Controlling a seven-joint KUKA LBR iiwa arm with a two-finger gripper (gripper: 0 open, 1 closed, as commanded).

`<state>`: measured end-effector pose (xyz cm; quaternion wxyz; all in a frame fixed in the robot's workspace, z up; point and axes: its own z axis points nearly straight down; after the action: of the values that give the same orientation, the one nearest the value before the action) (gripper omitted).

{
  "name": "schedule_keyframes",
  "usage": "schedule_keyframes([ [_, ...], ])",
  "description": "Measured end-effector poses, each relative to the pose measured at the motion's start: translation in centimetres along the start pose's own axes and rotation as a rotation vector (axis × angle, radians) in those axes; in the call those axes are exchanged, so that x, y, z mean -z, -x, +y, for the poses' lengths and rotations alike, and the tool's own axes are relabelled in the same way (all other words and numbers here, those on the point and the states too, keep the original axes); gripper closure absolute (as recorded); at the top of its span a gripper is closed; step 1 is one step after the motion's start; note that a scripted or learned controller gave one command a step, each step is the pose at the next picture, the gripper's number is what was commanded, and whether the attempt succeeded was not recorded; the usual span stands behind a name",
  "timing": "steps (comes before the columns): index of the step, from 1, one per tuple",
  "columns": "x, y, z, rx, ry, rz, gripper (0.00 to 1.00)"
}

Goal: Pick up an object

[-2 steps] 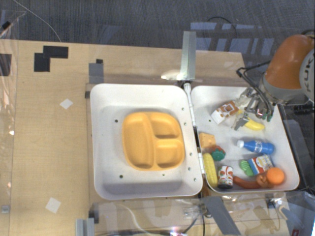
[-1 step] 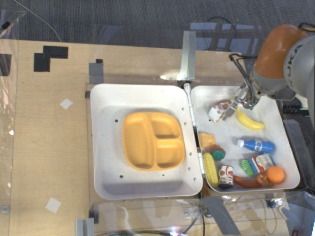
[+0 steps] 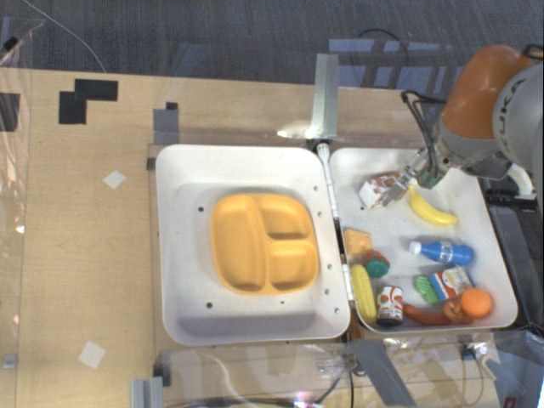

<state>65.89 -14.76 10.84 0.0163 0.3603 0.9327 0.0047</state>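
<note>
My gripper [image 3: 402, 185] is low in the right bin [image 3: 484, 228], near its far side. It sits at the right end of a white and brown snack packet [image 3: 376, 189] and seems to touch it. A yellow banana [image 3: 432, 210] lies just right of the gripper. Nearer the front lie a blue bottle [image 3: 442, 251], an orange cracker piece [image 3: 357, 242], a small green item [image 3: 376, 267], a corn cob [image 3: 363, 289], a small can [image 3: 389, 304], a small carton [image 3: 448, 281], a sausage [image 3: 425, 314] and an orange [image 3: 477, 303].
The left bin [image 3: 183, 228] holds a yellow divided plate [image 3: 262, 243]. A metal divider [image 3: 334, 219] runs between the two bins. The grey arm with its orange band [image 3: 480, 100] crosses the right bin's far right corner.
</note>
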Motion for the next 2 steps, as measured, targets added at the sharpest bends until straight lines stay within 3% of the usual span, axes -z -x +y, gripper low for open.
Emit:
schedule_keyframes([
  [1, 0.1, -2.3, 2.2, -0.113, 0.000, -0.015, 0.00],
  [2, 0.0, -2.5, 3.8, -0.385, -0.013, -0.007, 0.00],
])
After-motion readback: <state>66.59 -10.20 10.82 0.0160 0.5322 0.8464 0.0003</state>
